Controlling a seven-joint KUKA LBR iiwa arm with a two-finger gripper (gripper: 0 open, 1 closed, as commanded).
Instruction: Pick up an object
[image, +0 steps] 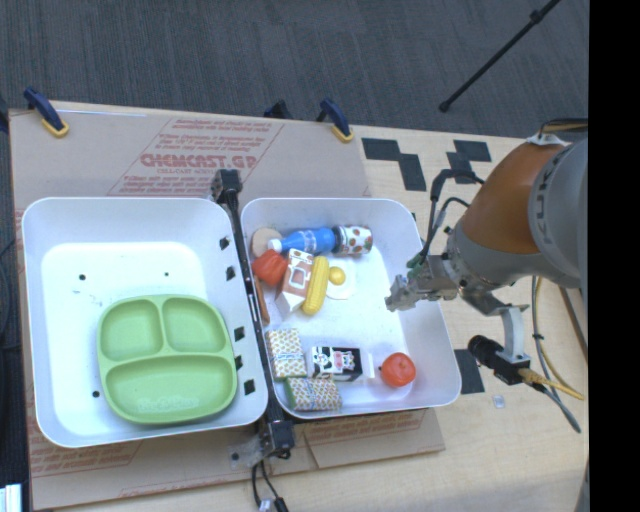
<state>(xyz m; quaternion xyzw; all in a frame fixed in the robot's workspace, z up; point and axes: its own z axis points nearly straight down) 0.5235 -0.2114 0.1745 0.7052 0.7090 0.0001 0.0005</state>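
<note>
The bench (420, 150) carries two white bins. The left bin (60, 230) and right bin (425, 345) rest on printed cardboard (190, 155)

Bare floor (385, 335) between fried egg (339, 281) and tomato (398, 370).

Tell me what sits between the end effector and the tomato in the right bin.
Nothing: in the camera view, bare white bin floor separates the end effector from the tomato.

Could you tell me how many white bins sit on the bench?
2. The left bin holds a green plate; the right bin beside it holds the small toys, some overlapping.
</note>
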